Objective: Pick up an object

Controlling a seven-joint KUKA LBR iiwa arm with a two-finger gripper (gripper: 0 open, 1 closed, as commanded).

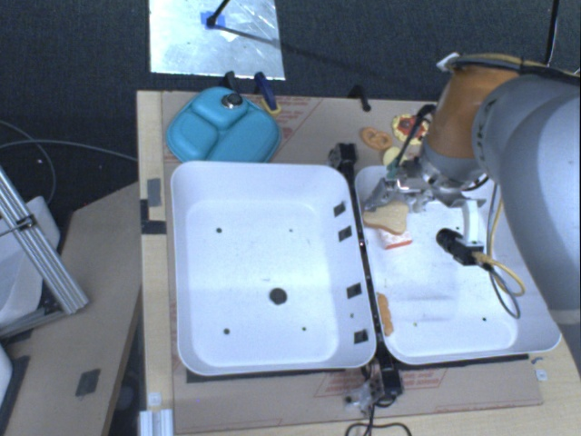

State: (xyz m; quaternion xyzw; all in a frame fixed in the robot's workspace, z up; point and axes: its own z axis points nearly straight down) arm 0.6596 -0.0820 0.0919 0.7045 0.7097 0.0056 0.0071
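The gripper [392, 192] is low in the right bin [472, 325], right above a tan piece like toast [388, 219]. The left bin [263, 271] sits beside it. A blue tray [222, 127] rests on the desk [309, 116] behind

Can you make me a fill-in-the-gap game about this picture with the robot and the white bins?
1. The end effector is over the ____ bin.
2. The blue tray sits behind the ____ bin.
3. The small dark round thing lies in the ____ bin.

Missing words: right; left; left
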